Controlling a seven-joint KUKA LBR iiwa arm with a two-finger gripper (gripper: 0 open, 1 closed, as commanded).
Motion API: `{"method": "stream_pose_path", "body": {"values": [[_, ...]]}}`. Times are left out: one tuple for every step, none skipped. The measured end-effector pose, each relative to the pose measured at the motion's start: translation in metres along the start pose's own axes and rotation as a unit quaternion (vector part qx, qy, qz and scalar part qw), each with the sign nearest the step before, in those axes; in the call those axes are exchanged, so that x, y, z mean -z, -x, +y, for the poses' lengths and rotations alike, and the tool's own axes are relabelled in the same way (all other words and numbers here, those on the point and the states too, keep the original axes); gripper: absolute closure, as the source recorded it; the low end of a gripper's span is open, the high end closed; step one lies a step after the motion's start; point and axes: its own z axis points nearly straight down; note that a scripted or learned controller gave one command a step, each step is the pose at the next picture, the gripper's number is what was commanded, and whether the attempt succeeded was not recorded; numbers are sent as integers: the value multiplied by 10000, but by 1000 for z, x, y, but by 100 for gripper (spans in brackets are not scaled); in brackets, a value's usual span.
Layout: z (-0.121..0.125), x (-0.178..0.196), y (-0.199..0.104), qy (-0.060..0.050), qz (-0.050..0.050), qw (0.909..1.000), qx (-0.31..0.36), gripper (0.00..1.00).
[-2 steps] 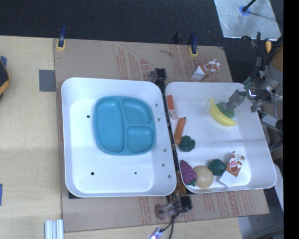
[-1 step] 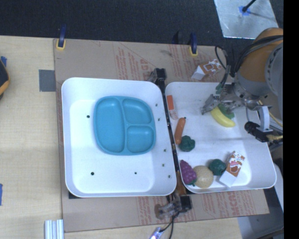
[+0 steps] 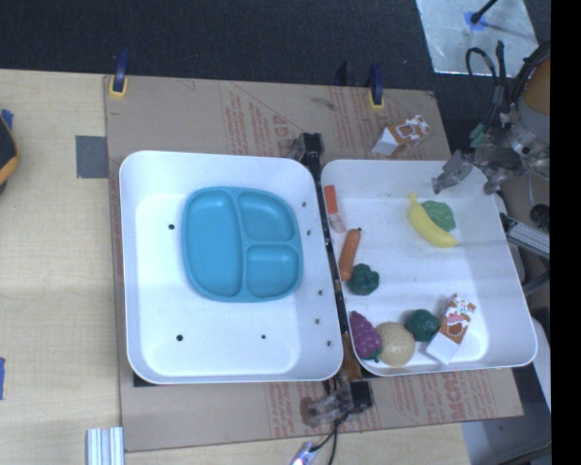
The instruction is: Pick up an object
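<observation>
Here: two bins, one blue plate, one banana.

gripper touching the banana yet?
Apart. The camera view shows the gripper over the right bin's upper rim, with bare white bin floor plainly between it and the banana below it.

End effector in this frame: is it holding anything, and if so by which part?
Nothing is held. The end effector hangs over the upper right corner of the right bin, with nothing between its fingers; the banana lies apart, just below it.
</observation>
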Motion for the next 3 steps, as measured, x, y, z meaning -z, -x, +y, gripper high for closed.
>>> {"method": "stream_pose_path", "body": {"values": [[9,-37,-19,-28,7,10000,13,0],[9,-97,-28,-30,5,10000,17,0],[4,-96,-24,-27,7,10000,4,0]]}}
